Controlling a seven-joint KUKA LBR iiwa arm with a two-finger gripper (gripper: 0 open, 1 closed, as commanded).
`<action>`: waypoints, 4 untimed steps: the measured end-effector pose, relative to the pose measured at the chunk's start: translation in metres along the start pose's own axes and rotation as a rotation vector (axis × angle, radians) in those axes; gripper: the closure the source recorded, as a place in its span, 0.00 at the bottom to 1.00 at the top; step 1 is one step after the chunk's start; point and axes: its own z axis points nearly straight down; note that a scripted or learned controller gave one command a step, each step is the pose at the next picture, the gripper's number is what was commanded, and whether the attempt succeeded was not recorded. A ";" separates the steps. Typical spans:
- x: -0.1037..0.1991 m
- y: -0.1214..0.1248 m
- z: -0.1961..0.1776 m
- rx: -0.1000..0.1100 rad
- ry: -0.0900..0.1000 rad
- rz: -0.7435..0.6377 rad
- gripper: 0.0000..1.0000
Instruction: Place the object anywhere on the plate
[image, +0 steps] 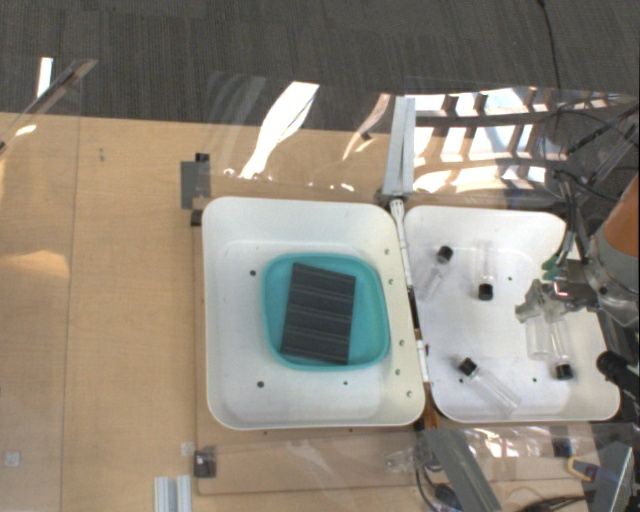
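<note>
Wooden surface (100, 300) lies under dark carpet-like floor (250, 40) at the top, with bright window reflections across it. On it, the left bin (230, 390) holds a teal plate (372, 330), and a dark ribbed block (320, 314) rests flat on the plate. The right bin (590, 405) carries several clear vials with black caps (484, 291). The arm comes from the right edge, and its gripper (545, 305) hangs over the right bin; whether its fingers are apart I cannot tell.

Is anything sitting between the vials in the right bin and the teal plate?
Yes: the bins' adjoining rims run between them, and a dark ridged block covers most of the plate.
</note>
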 end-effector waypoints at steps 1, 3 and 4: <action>0.000 0.000 0.000 0.000 0.000 0.000 0.00; -0.013 -0.018 0.050 0.007 -0.002 0.487 0.00; 0.034 -0.018 -0.084 -0.001 -0.001 0.765 0.00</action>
